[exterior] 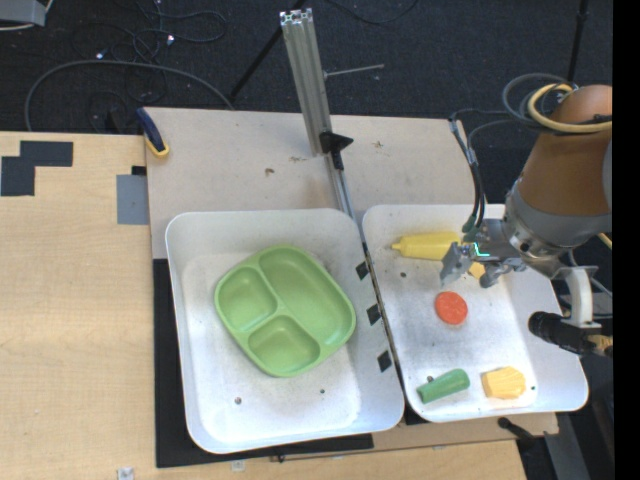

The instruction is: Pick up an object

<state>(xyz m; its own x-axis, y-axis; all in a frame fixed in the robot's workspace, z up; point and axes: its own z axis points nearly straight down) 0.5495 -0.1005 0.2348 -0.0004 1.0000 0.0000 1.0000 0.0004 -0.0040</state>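
Yellow piece: long, smooth, just left of gripper, near touching.
Red piece: round, just below gripper, apart.
Green cylinder, yellow block: well below.
Green tray: three-compartment, far left bin.
Arm: reaching in from right, wrist low over right bin.
Fingers: spread, nothing between.

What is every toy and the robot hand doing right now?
Green tray: flat in the left bin, nothing on it.
Corn: lying in the right bin, beside the gripper.
Red ball: loose, below the gripper.
Green piece: lying near the front.
Yellow piece: beside it.
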